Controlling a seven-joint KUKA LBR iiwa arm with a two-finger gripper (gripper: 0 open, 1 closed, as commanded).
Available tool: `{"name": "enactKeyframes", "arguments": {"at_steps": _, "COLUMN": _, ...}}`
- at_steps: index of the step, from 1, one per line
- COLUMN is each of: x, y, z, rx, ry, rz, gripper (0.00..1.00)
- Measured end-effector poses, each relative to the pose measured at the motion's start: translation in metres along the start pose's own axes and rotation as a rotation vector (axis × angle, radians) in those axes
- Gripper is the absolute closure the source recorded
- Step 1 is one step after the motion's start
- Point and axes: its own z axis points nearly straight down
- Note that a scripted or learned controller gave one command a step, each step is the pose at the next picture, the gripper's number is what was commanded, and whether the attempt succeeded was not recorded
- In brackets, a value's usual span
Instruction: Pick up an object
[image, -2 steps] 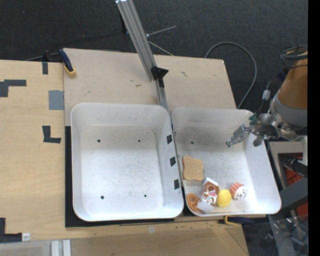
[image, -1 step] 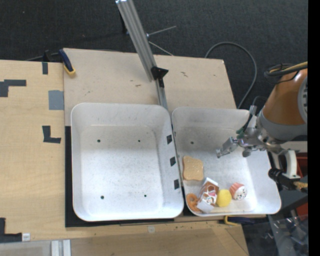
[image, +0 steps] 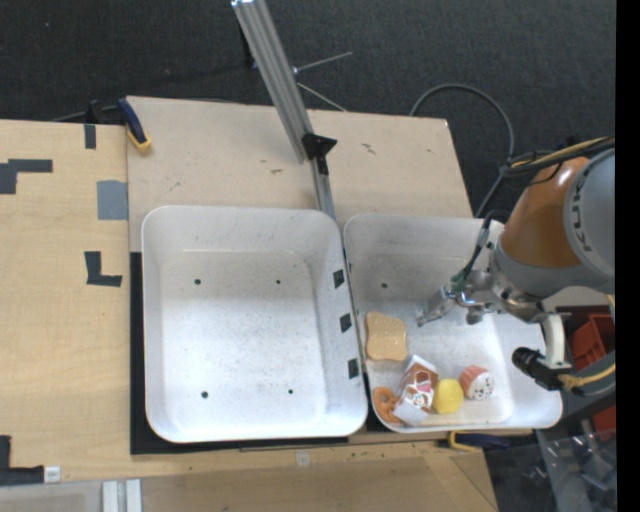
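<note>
A: Largest first. What carries everything?

B: The desk (image: 250, 150), pale wood. Two white bins sit on it side by side. The left bin (image: 240, 320) shows a bare, speckled floor. The right bin (image: 400, 260) holds all the objects, grouped along its near edge.

A: The arm?

B: The arm (image: 560, 230) comes in from the right, its orange band above the wrist. It reaches over the right bin's right half. The tool (image: 432, 312) hangs above the middle of that bin, pointing left.

A: Tool state?

B: Cannot tell. The tip is small and blurred against the bin floor. Nothing visible between its ends.

A: Objects, by size?

B: Bread slice (image: 386, 338), tan, lying flat near the bin's left wall, just below-left of the tool. Then a white packet (image: 417, 392) with red print. A yellow ball (image: 449, 397) touches the packet's right side. A small red-and-white piece (image: 478, 383) sits just right of the ball. An orange ring (image: 383, 404) lies partly under the packet's left corner.
</note>
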Motion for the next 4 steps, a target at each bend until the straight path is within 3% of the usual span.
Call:
{"name": "enactKeyframes", "arguments": {"at_steps": 1, "x": 0.0, "y": 0.001, "z": -0.013, "rx": -0.003, "ry": -0.001, "rz": -0.001, "gripper": 1.0}}
{"name": "enactKeyframes", "arguments": {"at_steps": 4, "x": -0.005, "y": -0.005, "z": -0.176, "rx": -0.011, "ry": -0.003, "rz": 0.0, "gripper": 1.0}}
